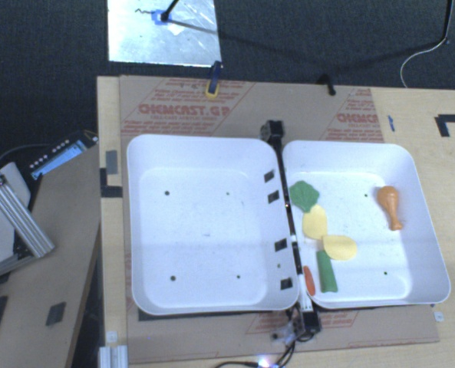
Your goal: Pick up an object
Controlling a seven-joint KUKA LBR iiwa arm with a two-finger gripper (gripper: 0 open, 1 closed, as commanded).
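Observation:
The right bin (411, 167) holds several small toy foods. A green leafy piece (303, 196) lies near its left wall. Just below it sit a pale yellow piece (314, 223) and a yellow flat piece (339, 247). A green stick-shaped piece (326, 273) and a thin orange-red piece (309, 280) lie by the front left corner. An orange drumstick (390, 205) rests toward the right side.
The left bin (146, 159) stands beside the right one, joined by a black divider with clips (282, 205). Both rest on a cardboard sheet (181, 106). A shiny metal plate (162, 20) lies at the back, and cables run across the dark floor.

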